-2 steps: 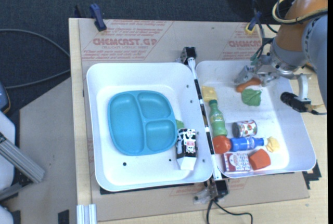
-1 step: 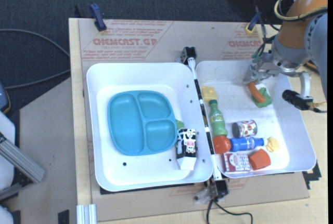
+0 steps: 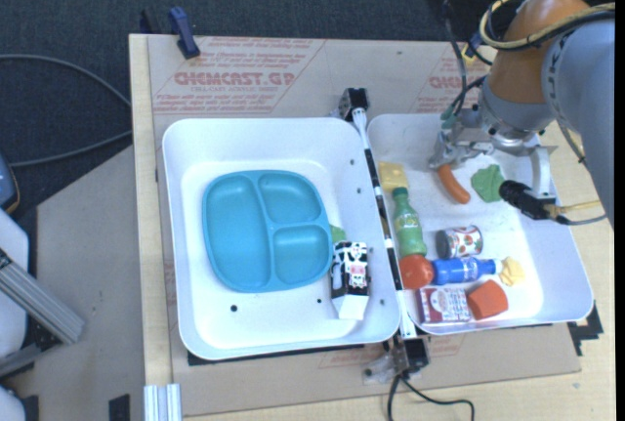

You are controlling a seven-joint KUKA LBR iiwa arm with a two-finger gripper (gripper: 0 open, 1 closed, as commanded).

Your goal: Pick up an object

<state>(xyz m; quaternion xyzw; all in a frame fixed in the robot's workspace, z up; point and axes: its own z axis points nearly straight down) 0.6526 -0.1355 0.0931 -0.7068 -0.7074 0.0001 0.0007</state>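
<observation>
in the upper part of the right-hand shallow white plastic bin (image 3: 562, 297), the grey arm's pincer (image 3: 451, 153) hangs low over the bin floor, just above and to the left of a small orange carrot-shaped toy (image 3: 453, 184); whether the pincer is released or clenched cannot be told from this slanted view, and nothing can be seen held in it. the step in hand looks like the descent toward a grasp, with the carrot the likeliest target, since it lies nearest the tool. the carrot rests flat on the bin floor with its long axis running diagonally, from upper left to lower right in the camera view, one end pointing toward the pincer; which end is the tip is too small to tell. just beside it on the right lies a crumpled green leafy toy (image 3: 486, 183). a good next move would bring the pincer over the carrot's middle, turn it so it closes across the short width rather than along the length, then lower and close. further down the bin sit a green bottle (image 3: 406, 225), a red and white can (image 3: 461, 241) and a blue bottle (image 3: 464, 270), well apart from the carrot. the left bin on the worktop (image 3: 156, 97) holds a blue divided plate (image 3: 267, 230).
</observation>
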